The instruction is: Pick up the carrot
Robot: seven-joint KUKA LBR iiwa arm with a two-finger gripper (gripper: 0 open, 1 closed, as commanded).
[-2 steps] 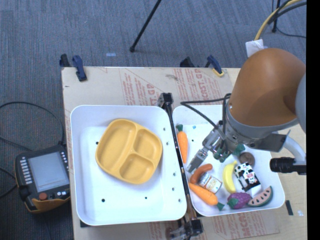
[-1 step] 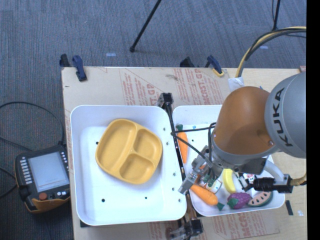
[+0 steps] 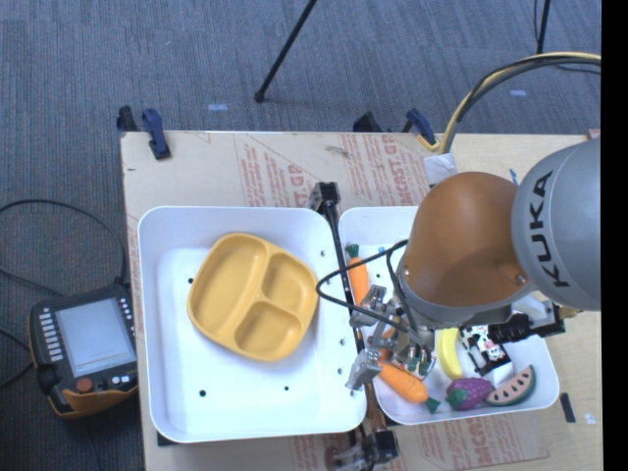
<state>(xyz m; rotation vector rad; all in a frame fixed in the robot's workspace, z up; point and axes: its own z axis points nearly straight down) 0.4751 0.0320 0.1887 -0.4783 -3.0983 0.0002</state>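
An orange carrot (image 3: 404,382) with a green tip lies near the front of the right bin (image 3: 549,400), tilted down to the right. A second orange, carrot-like piece (image 3: 359,279) lies farther back, along that bin's left wall. My gripper (image 3: 364,343) hangs low over the bin's left side, between these two pieces. Its fingers (image 3: 359,372) stand apart with nothing seen between them. The lower finger is just left of the front carrot's thick end. The wrist hides the middle of the bin.
A yellow divided plate (image 3: 253,295) lies in the left bin (image 3: 162,361). A banana (image 3: 449,353), a purple fruit (image 3: 469,392), a watermelon slice (image 3: 515,386) and a black-and-white item (image 3: 482,346) crowd the right bin's front right. A black cable crosses the wall between the bins.
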